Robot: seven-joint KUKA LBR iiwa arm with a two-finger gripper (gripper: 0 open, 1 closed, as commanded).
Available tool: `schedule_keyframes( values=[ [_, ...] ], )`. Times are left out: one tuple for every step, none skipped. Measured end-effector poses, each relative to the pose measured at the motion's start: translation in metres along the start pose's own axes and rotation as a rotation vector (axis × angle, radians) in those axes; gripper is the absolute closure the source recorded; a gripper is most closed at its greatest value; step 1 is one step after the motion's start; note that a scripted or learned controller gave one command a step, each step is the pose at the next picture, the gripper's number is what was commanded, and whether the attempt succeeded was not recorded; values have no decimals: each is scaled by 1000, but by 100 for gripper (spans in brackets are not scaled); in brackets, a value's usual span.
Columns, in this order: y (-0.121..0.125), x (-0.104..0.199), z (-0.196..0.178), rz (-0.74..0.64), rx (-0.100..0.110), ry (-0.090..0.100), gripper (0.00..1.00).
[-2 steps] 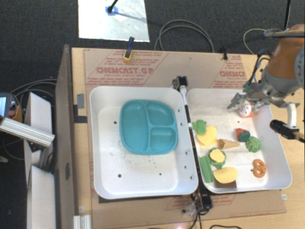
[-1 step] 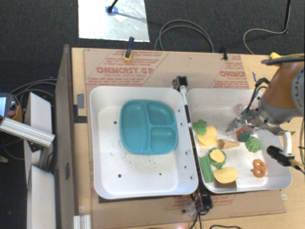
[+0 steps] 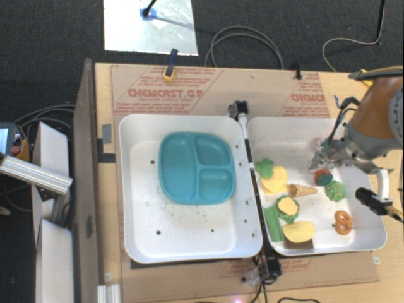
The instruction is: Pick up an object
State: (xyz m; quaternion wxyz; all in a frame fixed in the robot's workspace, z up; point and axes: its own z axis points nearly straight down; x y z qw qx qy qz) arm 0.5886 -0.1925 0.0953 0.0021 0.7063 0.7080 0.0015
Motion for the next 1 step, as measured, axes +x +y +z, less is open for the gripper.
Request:
schedule_keyframes(
  values=[
    [19, 85, -73, -6, 0, 2, 100]
  ],
)
